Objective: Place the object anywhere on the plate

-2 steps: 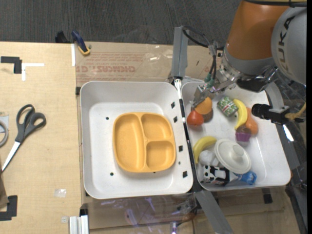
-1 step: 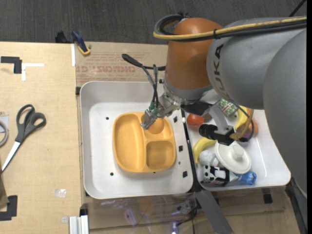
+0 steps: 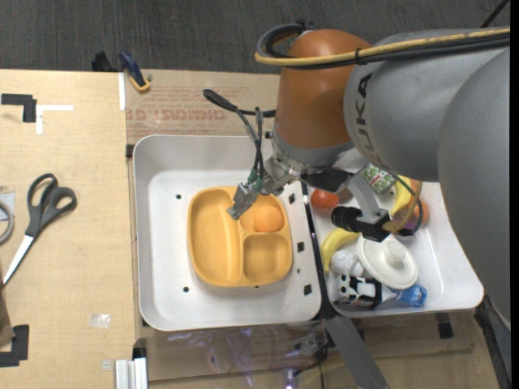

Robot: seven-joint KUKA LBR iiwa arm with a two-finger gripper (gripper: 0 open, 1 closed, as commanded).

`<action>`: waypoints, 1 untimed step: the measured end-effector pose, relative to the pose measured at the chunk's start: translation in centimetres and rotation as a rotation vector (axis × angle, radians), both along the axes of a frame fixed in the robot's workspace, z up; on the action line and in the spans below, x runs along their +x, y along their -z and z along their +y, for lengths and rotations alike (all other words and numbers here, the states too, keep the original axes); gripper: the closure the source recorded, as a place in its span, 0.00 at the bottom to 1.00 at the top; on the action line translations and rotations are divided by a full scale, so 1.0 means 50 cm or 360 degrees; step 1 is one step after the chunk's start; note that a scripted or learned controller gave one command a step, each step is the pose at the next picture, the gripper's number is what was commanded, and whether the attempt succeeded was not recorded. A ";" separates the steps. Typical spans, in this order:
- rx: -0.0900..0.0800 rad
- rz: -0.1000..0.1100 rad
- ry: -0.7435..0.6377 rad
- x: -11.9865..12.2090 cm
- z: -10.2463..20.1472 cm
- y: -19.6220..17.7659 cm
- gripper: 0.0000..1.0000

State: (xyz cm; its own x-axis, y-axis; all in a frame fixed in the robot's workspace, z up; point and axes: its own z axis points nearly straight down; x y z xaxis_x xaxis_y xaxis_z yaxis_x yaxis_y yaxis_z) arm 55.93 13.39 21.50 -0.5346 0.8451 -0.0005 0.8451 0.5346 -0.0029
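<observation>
Two shallow white bins sit side by side, and the left bin (image 3: 154,241) holds a yellow divided plate (image 3: 212,245) with one long compartment and two smaller ones. An orange ball (image 3: 268,220) lies inside the plate, in the smaller compartment on the side farthest from the camera. The gripper (image 3: 240,207) hangs over the plate, its tip above the ridge that splits the long compartment from the ball's compartment, just beside the ball. Whether it touches the ball cannot be told, nor whether the gripper is parted or closed, and nothing shows clamped in it. Beyond the plate, in the right bin (image 3: 458,278), lie a red round thing (image 3: 324,198), a yellow banana (image 3: 334,244), a white toy (image 3: 388,262) and a black-and-white figure (image 3: 357,292). Well apart from the plate, out on the wooden bench (image 3: 73,298), rest black-handled scissors (image 3: 39,211).
</observation>
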 end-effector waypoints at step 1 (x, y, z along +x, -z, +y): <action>0.0000 -0.0006 -0.0206 0.007 -0.111 -0.098 0.00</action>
